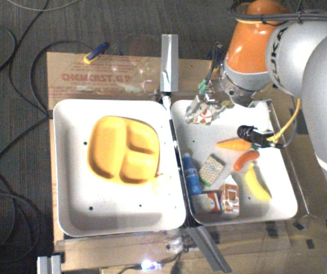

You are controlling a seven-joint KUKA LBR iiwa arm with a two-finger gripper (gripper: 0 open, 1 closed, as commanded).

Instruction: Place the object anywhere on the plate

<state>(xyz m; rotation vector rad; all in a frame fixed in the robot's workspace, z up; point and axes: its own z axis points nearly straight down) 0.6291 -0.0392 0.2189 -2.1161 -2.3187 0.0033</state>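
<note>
One small white-and-red patterned object [202, 115] sits between my gripper's [204, 108] closed fingers, above the right bin's [283, 210] far-left corner; I can't tell its long axis. I see the yellow plate [124, 149] in the left bin [72, 210].

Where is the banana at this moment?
The banana lies in the right bin, near its right wall, just below the red sausage and right of the small cartons.
</note>
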